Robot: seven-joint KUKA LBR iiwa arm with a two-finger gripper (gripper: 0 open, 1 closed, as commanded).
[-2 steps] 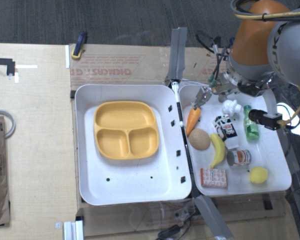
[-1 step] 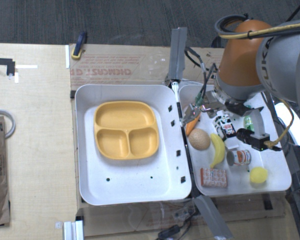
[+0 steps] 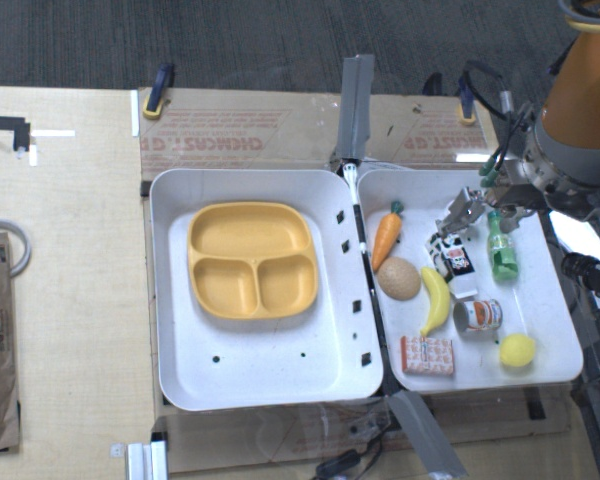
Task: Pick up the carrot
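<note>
The carrot [image 3: 386, 238] is orange with a small green top. It lies slanted at the left side of the right bin [image 3: 555, 298], close to the divider between the bins. My gripper [image 3: 458, 220] hangs over the upper middle of that bin, to the right of the carrot and apart from it. It is open with nothing between its fingers. The grey arm with its orange band comes in from the upper right.
A brown potato [image 3: 400, 279] sits just below the carrot, beside a banana [image 3: 436, 301]. A black-and-white packet [image 3: 455, 258], green bottle [image 3: 501, 248], can [image 3: 477, 315], lemon [image 3: 517, 351] and red box [image 3: 427, 355] share the bin. A yellow divided plate [image 3: 252, 260] lies in the left bin [image 3: 170, 298].
</note>
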